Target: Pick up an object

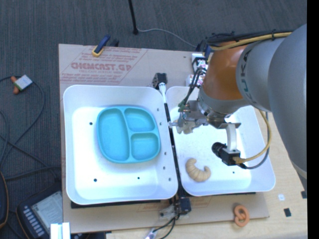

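The claw (185,125) hangs low over the left part of the right bin (234,180), close beside the wall that this bin shares with its neighbour, and the arm's wrist above it hides so much that I cannot tell whether it is open or closed; nothing can be seen gripped in it. The only loose thing in that bin is a tan, curled piece shaped like a croissant (198,170), lying on the white floor near the front edge, apart from the claw and nearer the camera. The left bin (84,158) holds a light blue plate (128,134) with three compartments, one long one at the left and two smaller ones at the right, lying flat near the middle. Both bins rest on a brown board (75,59) that serves as the tabletop, and across its far left part red printing (101,67) reads "CHEMCAST GP", with finer lines around it too small to read. Large pale letters on the arm's orange band (227,78) are cut off by the curve of the casing. A black clamp (160,78) sits at the far end of the seam between the bins. A small orange ring (241,214) lies on the board in front of the right bin, and a blue and yellow item (101,45) lies at the board's far edge. On the dark carpet (50,14) to the left lies a small white and orange piece (21,82).
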Robot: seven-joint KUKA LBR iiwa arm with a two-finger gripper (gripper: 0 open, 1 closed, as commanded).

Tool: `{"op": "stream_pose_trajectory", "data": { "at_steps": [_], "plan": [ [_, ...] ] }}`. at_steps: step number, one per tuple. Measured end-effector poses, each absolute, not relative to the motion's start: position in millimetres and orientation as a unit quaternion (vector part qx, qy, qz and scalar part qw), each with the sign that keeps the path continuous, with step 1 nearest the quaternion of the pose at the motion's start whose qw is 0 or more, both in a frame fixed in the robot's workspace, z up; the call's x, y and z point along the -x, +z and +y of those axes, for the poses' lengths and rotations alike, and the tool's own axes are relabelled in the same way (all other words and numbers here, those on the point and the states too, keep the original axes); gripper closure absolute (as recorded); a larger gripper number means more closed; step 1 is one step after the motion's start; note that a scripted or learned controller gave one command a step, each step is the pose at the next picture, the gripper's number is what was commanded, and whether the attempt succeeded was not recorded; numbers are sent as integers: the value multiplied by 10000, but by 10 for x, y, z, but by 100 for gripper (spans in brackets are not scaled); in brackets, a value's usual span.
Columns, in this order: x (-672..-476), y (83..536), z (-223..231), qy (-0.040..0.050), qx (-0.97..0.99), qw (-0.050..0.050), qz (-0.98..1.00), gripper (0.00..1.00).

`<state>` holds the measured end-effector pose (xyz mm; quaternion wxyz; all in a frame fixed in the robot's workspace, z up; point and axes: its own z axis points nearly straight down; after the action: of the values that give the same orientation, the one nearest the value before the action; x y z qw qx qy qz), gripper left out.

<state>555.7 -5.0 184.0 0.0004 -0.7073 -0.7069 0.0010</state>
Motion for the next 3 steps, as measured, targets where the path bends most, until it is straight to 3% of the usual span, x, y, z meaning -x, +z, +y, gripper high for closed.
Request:
{"op": "stream_pose_trajectory", "data": {
  "at_steps": [1, 2, 3],
  "plan": [
    [-5356, 1840, -56, 10, 7073, 5, -7069, 100],
    [-5350, 1841, -845, 13, 7077, -3, -7065, 100],
    [-5070, 1840, -468, 7, 7068, 8, -7074, 100]
  ]
}}
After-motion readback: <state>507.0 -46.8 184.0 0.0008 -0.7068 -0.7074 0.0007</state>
